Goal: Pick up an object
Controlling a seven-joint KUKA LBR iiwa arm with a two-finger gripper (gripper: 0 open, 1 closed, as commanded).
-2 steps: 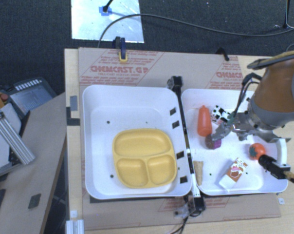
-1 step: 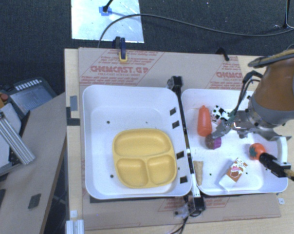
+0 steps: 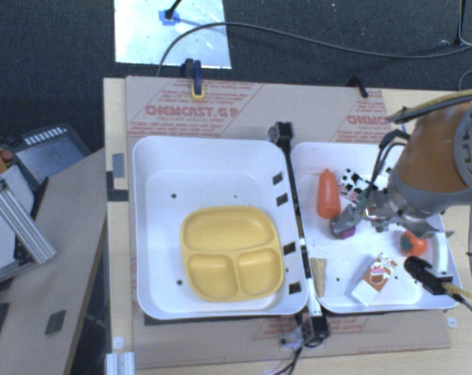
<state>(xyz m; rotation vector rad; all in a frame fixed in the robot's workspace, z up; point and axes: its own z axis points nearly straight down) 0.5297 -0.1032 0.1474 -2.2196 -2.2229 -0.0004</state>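
My gripper point(image 3: 367, 211) hangs low over the right bin point(image 3: 314, 158), at the end of the grey wrist that reaches in from the right. A small grey and purple object point(image 3: 342, 226) lies right at its left tip; whether they touch is unclear. An orange carrot-like piece point(image 3: 327, 193) stands just to the left of that. A black-and-white spotted toy point(image 3: 349, 182) lies behind the gripper. A red and green round piece point(image 3: 412, 244) sits under the wrist at the right. A white and red carton point(image 3: 375, 276) lies near the bin's front.
A tan cone point(image 3: 319, 276) lies at the right bin's front left corner. The left bin point(image 3: 154, 209) holds a yellow divided plate point(image 3: 232, 252). A black divider rail point(image 3: 292, 209) runs between the bins.
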